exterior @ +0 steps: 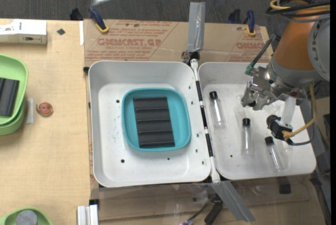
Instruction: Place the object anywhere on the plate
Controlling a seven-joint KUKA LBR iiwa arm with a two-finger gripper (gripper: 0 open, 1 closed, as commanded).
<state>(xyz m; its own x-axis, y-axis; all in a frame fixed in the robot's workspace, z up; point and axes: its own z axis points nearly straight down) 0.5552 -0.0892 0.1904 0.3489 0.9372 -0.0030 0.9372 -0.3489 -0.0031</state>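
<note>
Bench (47, 166): wooden surface carrying everything; two white bins sit side by side on it so that picking and placing happen in separate trays.
Left bin (105, 129): the placing side, just left of the seam between the bins, which serves as landmark here; it holds the plate and nothing loose.
Right bin (231, 163): the picking side, just right of the seam; its flat floor keeps the vials lying on their sides and within the arm's reach.
Arm (296, 48): grey with an orange band, reaching in well right of the seam, over the upper part of the right bin; judged to be poised for a pick.
Plate (181, 121): teal, rounded square, left of the seam in the middle of the left bin; a dark ribbed insert (154, 121) fills its centre; no vial lies on it, so the task reads as not yet done.
Gripper (255, 99): low over the right bin, right of the seam; its state cannot be told; no object is seen in its hold.
Vials: three clear tubes with black caps, all right of the seam; one (216, 108) nearest it, one (245, 136) further right below the gripper, one (274, 154) furthest right; which is the target cannot be told.
</note>
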